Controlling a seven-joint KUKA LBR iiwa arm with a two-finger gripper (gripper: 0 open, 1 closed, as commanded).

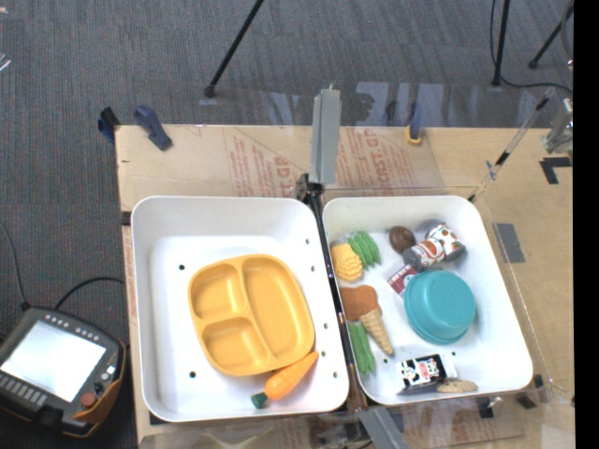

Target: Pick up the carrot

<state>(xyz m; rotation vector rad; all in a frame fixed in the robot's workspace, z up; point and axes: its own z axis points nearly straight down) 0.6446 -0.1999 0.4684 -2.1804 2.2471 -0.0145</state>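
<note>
Two white bins sit on the desk (215, 162). Left bin's (154, 307) near edge holds the carrot (292, 376), touching the yellow tray (251, 314), long axis slanting near-left to far-right.

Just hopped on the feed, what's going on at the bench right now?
Nothing is being handled at this moment. The carrot lies loose in the left bin, at its near edge, touching the lower right rim of the yellow divided tray. The right bin holds a teal bowl, an ice cream cone toy, a corn cob, green pods, a can and a small carton. The pick has not started.
</note>
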